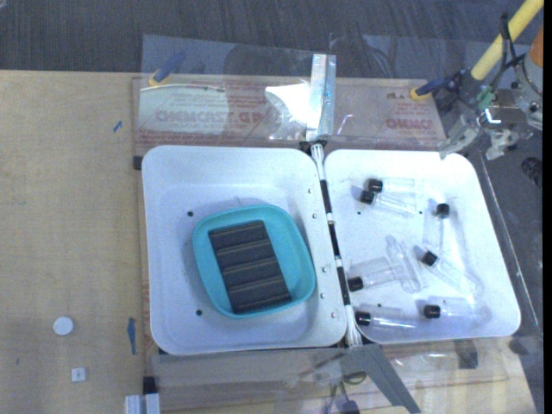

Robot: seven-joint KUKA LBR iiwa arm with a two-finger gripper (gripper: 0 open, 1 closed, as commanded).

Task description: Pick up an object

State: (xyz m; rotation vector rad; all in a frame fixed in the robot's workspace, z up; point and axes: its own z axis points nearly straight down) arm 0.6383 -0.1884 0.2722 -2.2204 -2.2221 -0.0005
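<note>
We see several clear tubes with black caps [392, 270] scattered in the right bin [496, 257], all below and to the left of the hand [487, 123]. The hand hovers at the bin's far right corner, beside its rim; we cannot tell whether it is open or closed. Farther left of the hand, the left bin [164, 231] holds a teal tray [207, 266] carrying a dark ribbed block [250, 266]. Both bins rest on the worktop [60, 188].

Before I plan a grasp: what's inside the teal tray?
A dark ribbed block lies inside the teal tray, in the left bin. Whatever lies under the block is covered.
</note>
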